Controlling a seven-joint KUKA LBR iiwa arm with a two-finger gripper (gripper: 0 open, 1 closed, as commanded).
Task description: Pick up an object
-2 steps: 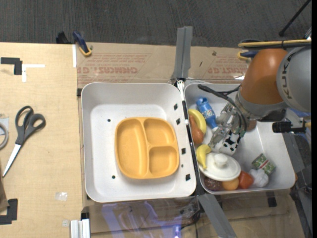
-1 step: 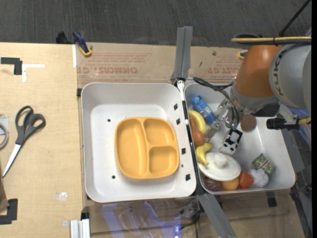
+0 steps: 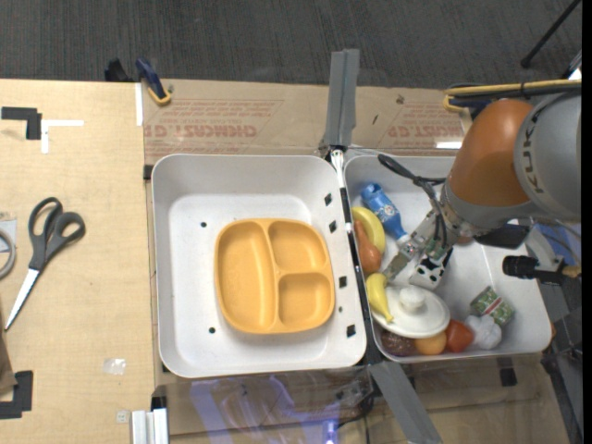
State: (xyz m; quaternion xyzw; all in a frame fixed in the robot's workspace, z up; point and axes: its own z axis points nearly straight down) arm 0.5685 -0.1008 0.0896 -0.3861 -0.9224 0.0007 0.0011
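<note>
Camera view: grey arm with orange band reaches from the right into the right-hand shallow white bin (image 3: 518,340). Its two-finger gripper (image 3: 418,252) is low among the clutter, apparently lowered for a pick; whether it is released, clenched or grasping cannot be told. Candidate objects crowd the bin's left side: blue plastic bottle (image 3: 381,205), yellow banana (image 3: 365,227), black-dotted white die (image 3: 428,270) beside the gripper, white lidded bowl (image 3: 416,311). The left white bin (image 3: 176,276) holds a yellow divided tray (image 3: 275,275). The arm hides the right bin's upper right.
</note>
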